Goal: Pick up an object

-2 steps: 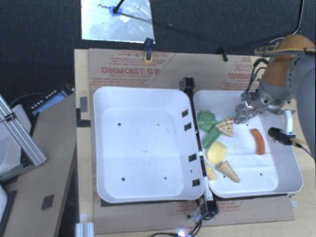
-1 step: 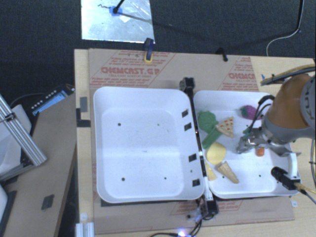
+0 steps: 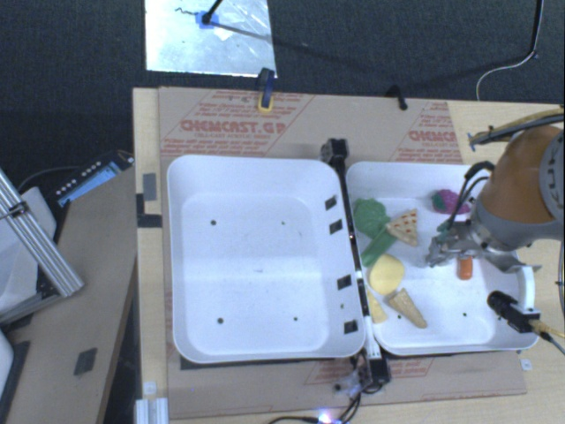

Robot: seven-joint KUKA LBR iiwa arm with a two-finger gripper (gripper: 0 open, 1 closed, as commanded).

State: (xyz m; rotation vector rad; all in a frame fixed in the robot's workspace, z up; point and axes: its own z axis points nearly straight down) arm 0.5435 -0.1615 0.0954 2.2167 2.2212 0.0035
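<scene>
We see gripper (image 3: 439, 253) low inside right bin (image 3: 441, 341), beside orange piece (image 3: 465, 268); whether it grips anything, we cannot tell. Toys crowd bin's left half, giving arm several candidate picks.

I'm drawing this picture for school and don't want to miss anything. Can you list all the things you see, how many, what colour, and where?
White bins: 2, white, side by side on the bench; left bin, right bin.
Green toy: 1, green, left part of the right bin.
Triangle piece: 1, tan with dots, beside the green toy.
Yellow round thing: 1, yellow, below the green toy.
Cone shape: 1, tan, near the right bin's front.
Purple thing: 1, purple-pink, back of the right bin.
Orange piece: 1, orange, just under the hand.
Cardboard sheet: 1, brown with red print, under the bins.
Robot arm: 1, grey and orange, from the right.
Hand: 1, dark, low over the right bin.
</scene>
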